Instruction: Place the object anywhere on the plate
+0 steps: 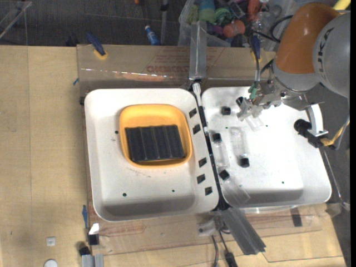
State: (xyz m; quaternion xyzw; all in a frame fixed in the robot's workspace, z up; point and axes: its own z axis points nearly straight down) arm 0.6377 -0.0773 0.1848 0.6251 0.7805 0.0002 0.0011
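- While the tool hangs near the right bin's far rim, I cannot tell its opening or any load.
- Left of it, past the divider, the yellow plate carries a dark ridged object.
- Bare white floor lies on the tool's near side.

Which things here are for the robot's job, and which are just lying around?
For the job:
yellow plate
dark ridged block already on the plate
gripper over the right bin

Just lying about:
heap of toys
blue clamp
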